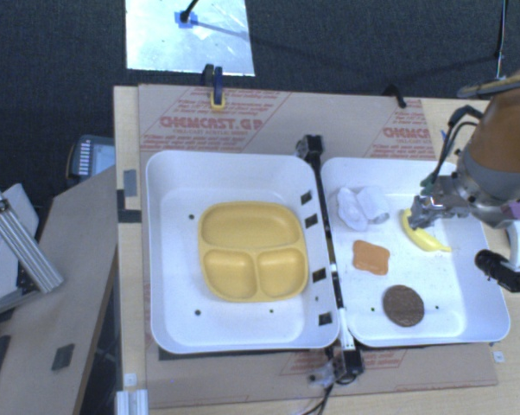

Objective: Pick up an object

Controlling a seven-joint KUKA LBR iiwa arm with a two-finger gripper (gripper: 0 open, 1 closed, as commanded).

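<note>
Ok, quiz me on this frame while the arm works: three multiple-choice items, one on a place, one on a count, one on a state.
1. Where does the yellow tray lie?
A. left bin
B. right bin
C. on the floor

2. How many loose things lie in the right bin?
A. two
B. four
C. six

3. How does the gripper stand to the banana?
A. far away over the left bin
B. low, right by its upper end
C. holding it high above the bench

Key: 1 A, the tray fills the middle of the left bin. 2 B, a white wad, the banana, an orange piece and a brown disc. 3 B, the gripper sits at the banana, which lies on the bin floor.
</note>
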